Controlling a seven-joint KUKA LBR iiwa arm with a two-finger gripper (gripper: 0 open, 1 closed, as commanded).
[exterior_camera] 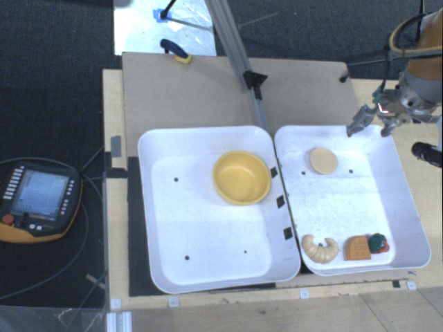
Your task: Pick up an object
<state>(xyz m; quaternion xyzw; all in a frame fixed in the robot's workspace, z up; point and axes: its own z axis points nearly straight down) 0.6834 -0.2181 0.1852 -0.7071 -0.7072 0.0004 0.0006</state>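
— Objects first, going left to right: what do you have in front of you?

— On your far left, off the bench, a pendant (38,200) lies on the dark floor. Your left bin (201,254) carries a yellow bowl (241,177), upright, near its far right part. In your right bin (408,234), a tan disc (323,161) lies flat toward the far side. Along the near edge you'll see a croissant (320,248), then an orange block (357,248), then a red and green piece (377,243) touching that block.

— And your gripper?

— Your gripper (370,125) hangs over the right bin's far edge, to the right of the disc and apart from it. Its fingers are spread, with nothing between them.
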